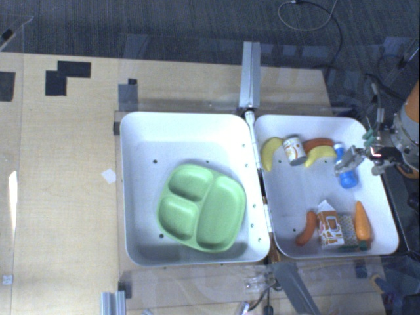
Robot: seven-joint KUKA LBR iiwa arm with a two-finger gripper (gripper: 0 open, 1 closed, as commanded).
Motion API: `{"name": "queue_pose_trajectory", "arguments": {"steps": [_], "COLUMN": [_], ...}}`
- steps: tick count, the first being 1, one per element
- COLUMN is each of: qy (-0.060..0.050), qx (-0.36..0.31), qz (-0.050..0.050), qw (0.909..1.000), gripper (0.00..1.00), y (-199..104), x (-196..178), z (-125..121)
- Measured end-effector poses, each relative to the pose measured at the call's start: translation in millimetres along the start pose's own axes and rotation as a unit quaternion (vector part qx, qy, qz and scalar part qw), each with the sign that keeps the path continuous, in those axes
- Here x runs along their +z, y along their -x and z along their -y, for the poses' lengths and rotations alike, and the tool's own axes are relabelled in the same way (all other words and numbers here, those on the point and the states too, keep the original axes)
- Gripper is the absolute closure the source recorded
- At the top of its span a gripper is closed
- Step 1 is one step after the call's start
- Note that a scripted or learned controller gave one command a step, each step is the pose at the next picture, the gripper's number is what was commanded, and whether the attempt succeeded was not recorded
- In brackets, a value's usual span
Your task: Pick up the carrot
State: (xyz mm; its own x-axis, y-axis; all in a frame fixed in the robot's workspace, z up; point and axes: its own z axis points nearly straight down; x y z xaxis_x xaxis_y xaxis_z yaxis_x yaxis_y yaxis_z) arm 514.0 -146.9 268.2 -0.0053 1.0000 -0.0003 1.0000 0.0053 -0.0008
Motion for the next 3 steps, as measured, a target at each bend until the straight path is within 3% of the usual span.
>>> {"name": "queue_pose_trajectory", "arguments": {"steps": [1, 2, 3], "qy": [-0.001, 0.014, 0.013], "qx": [0.227, 0.266, 0.108], "qz": [0.000, 0.000, 0.000], "qw": [0.9738, 0.9638, 0.9940], "gripper": [0.00, 0.00, 0.00], "y": [41, 49, 49], "x": [104, 162, 175], "z": [22, 17, 17]}}
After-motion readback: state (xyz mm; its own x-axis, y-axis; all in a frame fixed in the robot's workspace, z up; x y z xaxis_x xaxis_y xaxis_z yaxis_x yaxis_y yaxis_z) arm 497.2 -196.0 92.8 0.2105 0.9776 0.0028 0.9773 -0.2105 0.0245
